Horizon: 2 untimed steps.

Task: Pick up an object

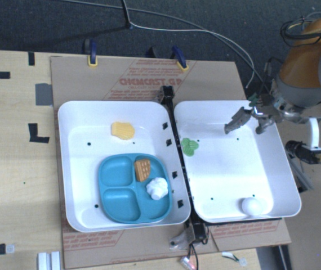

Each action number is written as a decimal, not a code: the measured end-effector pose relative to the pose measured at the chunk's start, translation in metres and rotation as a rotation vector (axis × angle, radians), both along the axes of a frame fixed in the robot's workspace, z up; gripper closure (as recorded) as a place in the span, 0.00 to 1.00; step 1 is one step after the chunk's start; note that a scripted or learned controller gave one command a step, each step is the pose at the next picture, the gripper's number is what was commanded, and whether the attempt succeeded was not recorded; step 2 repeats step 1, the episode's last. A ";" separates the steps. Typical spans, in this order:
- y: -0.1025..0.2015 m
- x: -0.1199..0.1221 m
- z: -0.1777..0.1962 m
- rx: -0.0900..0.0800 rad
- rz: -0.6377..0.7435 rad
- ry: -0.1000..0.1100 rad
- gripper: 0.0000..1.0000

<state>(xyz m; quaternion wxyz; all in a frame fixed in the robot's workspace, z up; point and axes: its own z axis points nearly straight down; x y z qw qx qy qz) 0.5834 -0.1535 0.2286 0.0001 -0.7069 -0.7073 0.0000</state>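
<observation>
Blue tray (117, 202) with waffle (142, 169) in left bin (76, 128).

light is even and fairly bright, falling from overhead, so the two white bins (222, 167) read nearly blown out with little surface detail. shadows are soft and short: a faint grey one lies along the inner walls of the left bin (73, 151) toward 9 o'clock, and a dim smudge sits under the tool (249, 121). the dark carpet toward 12 o'clock stays murky. a pale blurred shape at 11 o'clock is out of focus. overall sharpness is modest; small things look soft, and the arm (301, 66) at 3 o'clock is slightly smeared.
</observation>
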 end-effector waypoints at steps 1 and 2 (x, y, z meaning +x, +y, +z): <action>0.051 -0.016 0.076 0.000 0.003 -0.005 0.00; 0.051 -0.016 0.076 0.000 0.003 -0.005 0.00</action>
